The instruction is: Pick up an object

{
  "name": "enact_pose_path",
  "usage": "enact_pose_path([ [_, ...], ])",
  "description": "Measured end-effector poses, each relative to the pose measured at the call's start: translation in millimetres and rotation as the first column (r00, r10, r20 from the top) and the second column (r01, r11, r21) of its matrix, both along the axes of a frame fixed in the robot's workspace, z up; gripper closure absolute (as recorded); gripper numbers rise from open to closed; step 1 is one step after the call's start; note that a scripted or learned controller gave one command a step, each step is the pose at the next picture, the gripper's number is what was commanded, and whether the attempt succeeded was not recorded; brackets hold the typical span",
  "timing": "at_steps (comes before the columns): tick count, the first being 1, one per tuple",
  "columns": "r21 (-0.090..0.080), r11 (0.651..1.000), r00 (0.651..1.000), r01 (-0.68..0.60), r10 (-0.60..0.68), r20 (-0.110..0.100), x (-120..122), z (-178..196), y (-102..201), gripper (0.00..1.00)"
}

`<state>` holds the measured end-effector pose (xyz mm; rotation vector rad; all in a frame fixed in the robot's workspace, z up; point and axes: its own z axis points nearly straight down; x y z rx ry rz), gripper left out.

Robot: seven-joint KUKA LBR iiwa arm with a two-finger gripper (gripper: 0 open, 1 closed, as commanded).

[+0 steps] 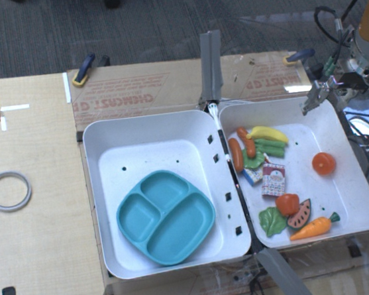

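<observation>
The right bin [346, 157] holds several toy foods. A yellow banana [266, 133] and a green vegetable [270, 145] lie at the back, next to a red sausage [237, 154]. A small carton [274, 180] sits mid-bin. An orange ball-like fruit [323, 163] lies alone to the right. A tomato [287, 202], a watermelon slice [301, 214], a carrot [312, 228] and a green leaf [271, 221] cluster at the front. My gripper [317, 96] hangs over the bin's back right corner, apart from all of them, with nothing seen in it.
The left bin [105, 153] holds a teal divided plate [166, 216]. A tape roll [6, 191] lies on the bench at far left. Blue clamps [83, 69] sit on the cardboard behind the bins. Cables [363, 135] run along the right bin's edge.
</observation>
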<state>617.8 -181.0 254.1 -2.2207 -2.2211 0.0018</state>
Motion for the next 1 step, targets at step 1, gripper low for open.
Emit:
enact_pose_path([
  [1,0.0,0.999,0.999,0.051,-0.051,-0.002,-43.4,-96.8,67.9,0.0],
])
